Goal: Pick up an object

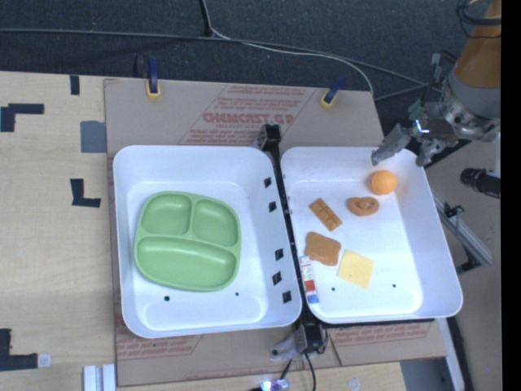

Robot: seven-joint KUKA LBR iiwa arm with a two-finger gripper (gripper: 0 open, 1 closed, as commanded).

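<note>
Small round orange ball (pixel 383 182), smooth, in right bin (pixel 423 243)

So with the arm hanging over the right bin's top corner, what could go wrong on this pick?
1. The orange ball lies close to the right bin's far wall; the gripper may clip that rim, and the ball could roll away.
2. The toast piece and yellow cheese slice nearly touch, so grabbing one may drag the other.

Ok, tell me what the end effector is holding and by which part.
Nothing is held. The end effector sits above the right bin's far edge, apart from the orange ball.
</note>
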